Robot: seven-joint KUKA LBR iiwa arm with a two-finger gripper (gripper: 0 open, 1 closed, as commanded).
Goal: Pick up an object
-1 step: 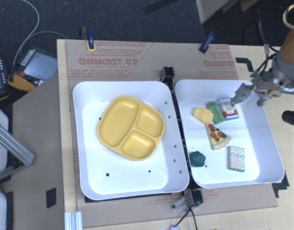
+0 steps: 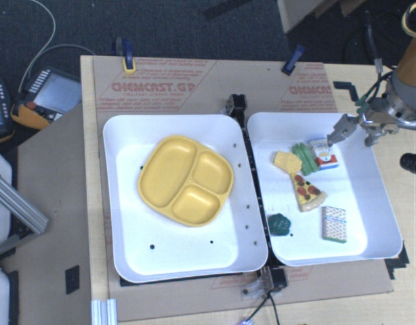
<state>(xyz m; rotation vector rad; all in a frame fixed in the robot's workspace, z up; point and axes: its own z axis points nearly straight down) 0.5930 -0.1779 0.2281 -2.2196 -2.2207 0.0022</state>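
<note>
The right bin [image 2: 370, 202] holds several small items: a yellow wedge [image 2: 287, 162], a green ridged piece [image 2: 305, 158], a small red, white and blue box [image 2: 324, 155], a toy pizza slice [image 2: 307, 192], a dark green lump [image 2: 280, 224] and a patterned pink packet [image 2: 334, 223]. My gripper [image 2: 357, 132] hangs over the bin's far right part, just right of the small box. It is open, with one finger [image 2: 340, 128] reaching toward the box and nothing between the fingers.
A yellow divided plate [image 2: 186, 180] lies in the middle of the left bin [image 2: 127, 242]. A black clamp [image 2: 236, 104] sits at the far end of the gap between the bins. Cables and grey equipment lie off the bench to the left.
</note>
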